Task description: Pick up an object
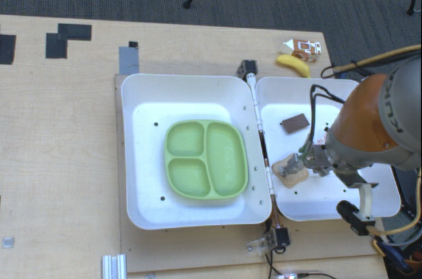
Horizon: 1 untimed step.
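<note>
In the right bin (pixel 330 205) a tan, lumpy object (pixel 291 171) lies near the left wall. My gripper (pixel 306 161) is down at that object's right side, touching or nearly touching it; the arm's wrist hides how the fingers stand. A dark brown flat rectangle (pixel 295 122) lies farther back in the same bin. In the left bin (pixel 142 139) sits a light green divided plate (pixel 206 159).
The grey arm with its orange band (pixel 369 123) covers the right bin's right half. A yellow banana (pixel 293 64) and a small packet (pixel 304 47) lie on the bench behind the bins. Cables and a clip (pixel 270 241) sit at the front edge.
</note>
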{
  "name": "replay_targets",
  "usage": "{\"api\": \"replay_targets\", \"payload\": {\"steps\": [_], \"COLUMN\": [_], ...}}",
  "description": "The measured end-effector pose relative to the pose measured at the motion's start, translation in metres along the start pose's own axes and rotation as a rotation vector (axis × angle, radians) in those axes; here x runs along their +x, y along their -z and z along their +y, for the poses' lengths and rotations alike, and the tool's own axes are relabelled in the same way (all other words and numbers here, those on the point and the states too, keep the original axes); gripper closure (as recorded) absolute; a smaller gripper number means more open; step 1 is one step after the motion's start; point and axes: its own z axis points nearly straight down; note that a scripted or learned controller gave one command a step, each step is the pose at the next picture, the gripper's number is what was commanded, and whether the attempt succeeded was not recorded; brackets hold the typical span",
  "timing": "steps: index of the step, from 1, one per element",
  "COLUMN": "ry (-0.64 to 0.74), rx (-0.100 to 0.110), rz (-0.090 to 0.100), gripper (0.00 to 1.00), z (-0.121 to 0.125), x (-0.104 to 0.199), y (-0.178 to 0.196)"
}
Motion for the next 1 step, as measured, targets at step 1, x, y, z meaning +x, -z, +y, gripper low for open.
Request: {"api": "replay_targets", "payload": {"steps": [1], "ry": [0.002], "rx": [-0.004], "rz": [0.001], "gripper": [1.00], "z": [0.0018], "x": [0.0006], "y": [0.0108]}}
